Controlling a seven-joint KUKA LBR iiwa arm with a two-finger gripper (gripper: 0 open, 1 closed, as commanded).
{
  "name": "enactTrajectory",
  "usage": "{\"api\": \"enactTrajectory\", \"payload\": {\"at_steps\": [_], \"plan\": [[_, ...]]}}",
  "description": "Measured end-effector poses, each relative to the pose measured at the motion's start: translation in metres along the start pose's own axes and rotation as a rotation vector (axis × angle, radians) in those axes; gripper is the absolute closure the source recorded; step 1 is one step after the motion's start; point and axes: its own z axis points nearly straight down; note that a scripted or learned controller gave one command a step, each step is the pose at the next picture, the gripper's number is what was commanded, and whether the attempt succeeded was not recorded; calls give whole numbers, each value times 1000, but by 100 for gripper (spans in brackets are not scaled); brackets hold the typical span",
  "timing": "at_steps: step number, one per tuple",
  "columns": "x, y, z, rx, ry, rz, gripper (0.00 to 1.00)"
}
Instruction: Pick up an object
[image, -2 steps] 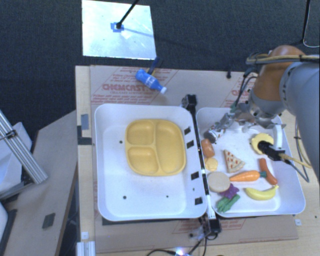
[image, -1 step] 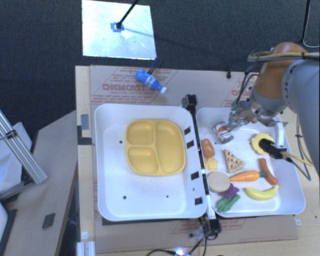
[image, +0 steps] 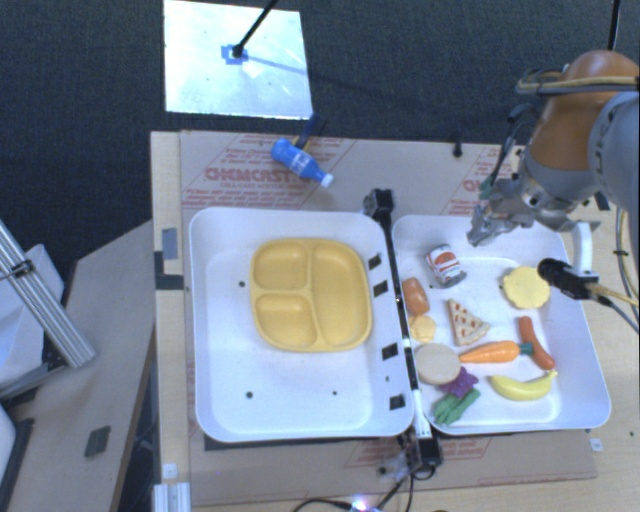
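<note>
Camera view looks down on two white bins, and the nearest candidate for a pick is the small red-and-white can (image: 444, 264), lying tilted in the upper left part of the right bin (image: 590, 400). The hand (image: 484, 232) hangs just above the bin's upper rim, to the can's upper right, so the can lies down and to the left of it, near but apart. Whether the hand is wide or narrow cannot be told from this slant; nothing shows between its tips. The can's long axis seems to run roughly from upper left to lower right, though it is small and hard to read.

Outward from the can, the same bin holds a sausage (image: 414, 296) just beside the dividing wall, a pizza slice (image: 465, 323), a yellow round piece (image: 526, 288), a carrot (image: 490, 352), a banana (image: 522, 386), a round bun (image: 437, 363) and a purple-and-green vegetable (image: 458, 394). The left bin (image: 220, 400) carries a yellow divided plate (image: 308, 293). Behind the bins a blue bottle (image: 299, 161) lies on the counter (image: 420, 160).

Judged from this, the pick has not begun: the arm would need a short move down and left to centre over the can, and the neighbouring sausage leaves little room on that side.
</note>
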Motion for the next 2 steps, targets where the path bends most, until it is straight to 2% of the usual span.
{"api": "enactTrajectory", "payload": {"at_steps": [1,2], "plan": [[0,2,-43,2,0,0,100],[45,-29,-35,8,3,-3,100]]}}
